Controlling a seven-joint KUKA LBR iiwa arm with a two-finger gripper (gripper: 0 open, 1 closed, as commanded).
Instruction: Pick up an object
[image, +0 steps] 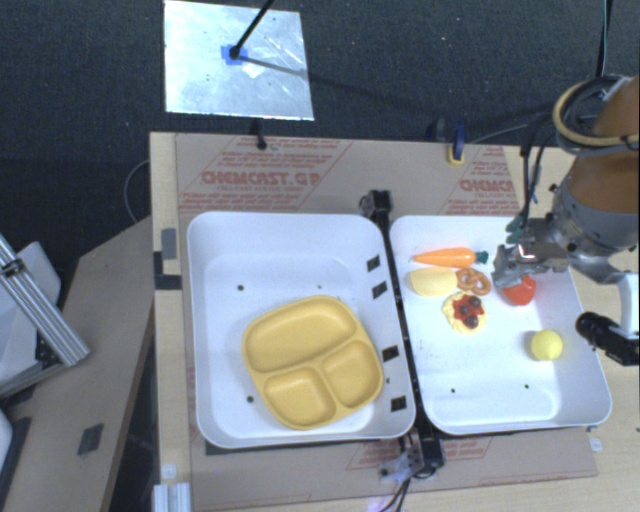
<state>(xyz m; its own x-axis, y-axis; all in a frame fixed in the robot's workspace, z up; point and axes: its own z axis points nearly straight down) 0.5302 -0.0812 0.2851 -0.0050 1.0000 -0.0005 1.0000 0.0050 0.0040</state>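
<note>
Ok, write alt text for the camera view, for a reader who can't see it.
A grey robot arm's gripper hangs over the right white bin, above a red toy beside a carrot, a pretzel and a yellow ball. The left bin holds a yellow divided tray.

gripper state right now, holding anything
Gripper: over the right bin, just above the red object; open or shut cannot be told, and nothing can be seen between its fingers.
</note>
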